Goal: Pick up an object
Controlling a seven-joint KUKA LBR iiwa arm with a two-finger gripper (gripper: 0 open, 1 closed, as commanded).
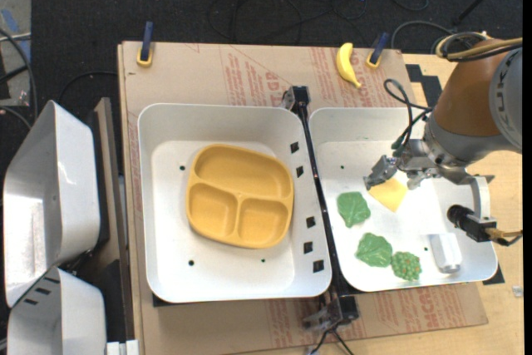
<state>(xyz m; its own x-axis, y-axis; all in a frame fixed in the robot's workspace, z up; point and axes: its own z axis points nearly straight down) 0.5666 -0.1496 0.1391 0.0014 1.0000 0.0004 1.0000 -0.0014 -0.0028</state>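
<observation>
My gripper (399,172) hangs over the right bin (465,270), near its middle. Directly below it, touching or nearly touching, is a yellow wedge (389,196). A green leafy piece (353,209) lies just left of the wedge. A second green leaf (374,249) and a green bumpy cluster (406,265) lie nearer the front wall. A pale grey cylinder (445,252) rests at the front right. Whether the wedge is gripped cannot be made out.
The left bin (158,179) holds a yellow divided plate (240,195). A small yellow banana (347,65) lies on the bench behind the right bin. A black divider (314,179) runs between the bins. The arm's black fitting (470,220) overhangs the right bin's right side.
</observation>
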